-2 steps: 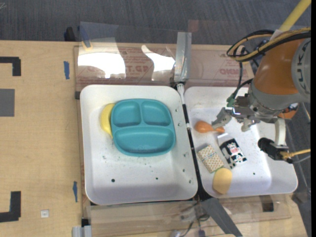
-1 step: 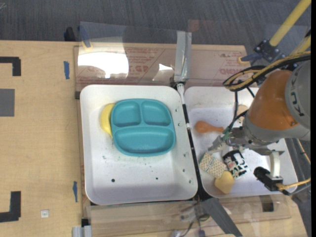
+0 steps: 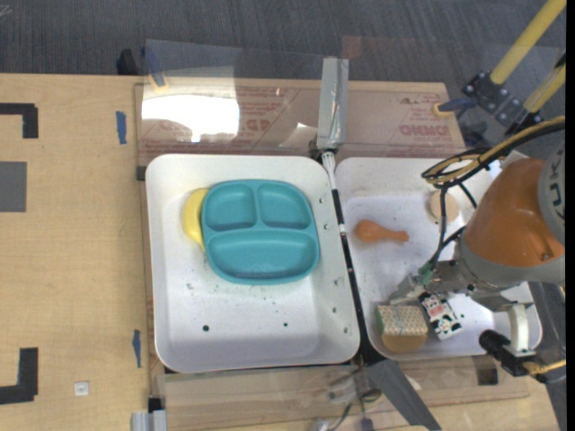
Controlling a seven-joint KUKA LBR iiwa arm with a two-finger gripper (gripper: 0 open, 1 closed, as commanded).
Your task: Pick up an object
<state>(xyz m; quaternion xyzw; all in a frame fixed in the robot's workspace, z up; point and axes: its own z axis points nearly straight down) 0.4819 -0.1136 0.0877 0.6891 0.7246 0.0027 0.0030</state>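
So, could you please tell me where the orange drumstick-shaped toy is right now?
The orange toy lies in the right bin, near its left wall, above the brown sponge and left of the gripper.

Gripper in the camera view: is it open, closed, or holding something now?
Gripper: cannot be told; it hangs low in the right white bin, close above the tan rectangular sponge block.
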